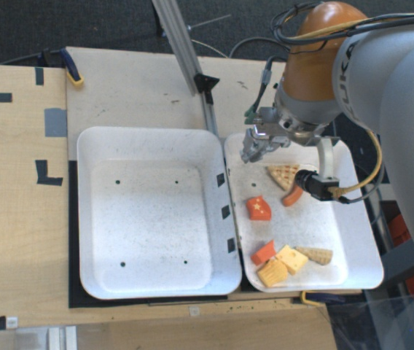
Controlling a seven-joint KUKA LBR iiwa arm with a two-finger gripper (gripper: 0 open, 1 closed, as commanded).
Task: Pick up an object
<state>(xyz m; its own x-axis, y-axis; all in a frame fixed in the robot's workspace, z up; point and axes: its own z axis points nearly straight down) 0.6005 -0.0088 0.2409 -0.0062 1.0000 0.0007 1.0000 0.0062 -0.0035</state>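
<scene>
Gripper [253, 150] above bin [353, 261]; toys [259, 208] near

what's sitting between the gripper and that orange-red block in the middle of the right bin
Nothing. In the camera view, the stretch from the gripper down to the orange-red block is bare white floor of the right bin. The waffle-patterned wedge lies off to the side.

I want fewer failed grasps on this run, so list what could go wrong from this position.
1. The gripper hangs near the right bin's upper-left corner, away from every piece; closing here would likely catch nothing.
2. The yellow cheese-like block, orange waffle-textured square, red-orange wedge and tan cone crowd together, so a grasp there may nudge neighbours or pinch two.
3. The small orange carrot-like piece lies against the black cable fitting, which may block access.
</scene>
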